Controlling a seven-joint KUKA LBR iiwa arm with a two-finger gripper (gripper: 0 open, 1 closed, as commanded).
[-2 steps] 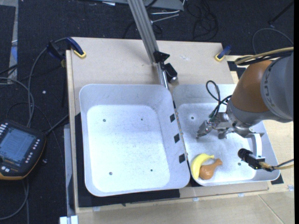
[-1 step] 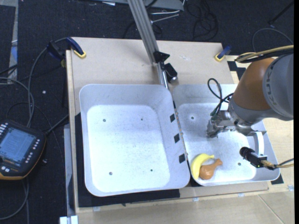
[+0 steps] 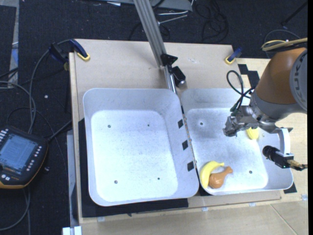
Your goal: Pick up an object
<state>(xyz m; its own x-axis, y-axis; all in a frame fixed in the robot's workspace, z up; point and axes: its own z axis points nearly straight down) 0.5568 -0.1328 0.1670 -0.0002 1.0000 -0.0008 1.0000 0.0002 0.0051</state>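
Observation:
In the right bin [image 3: 210, 106], a yellow banana [image 3: 209, 169] lies near the front left corner, with an orange-brown drumstick-shaped object [image 3: 218, 177] touching its right side. A small yellow object [image 3: 252, 133] sits by the bin's right side, partly covered by the arm's wrist. My gripper [image 3: 231, 129] hangs low over the middle of the right bin, just left of that small yellow object and well behind the banana. Nothing shows between its fingers.
The left bin [image 3: 98, 102] sits beside the right one, their rims meeting in the middle. A slanted metal pole [image 3: 152, 28] rises from the back of the bench. A black clamp piece [image 3: 276, 156] juts out by the right bin's right rim.

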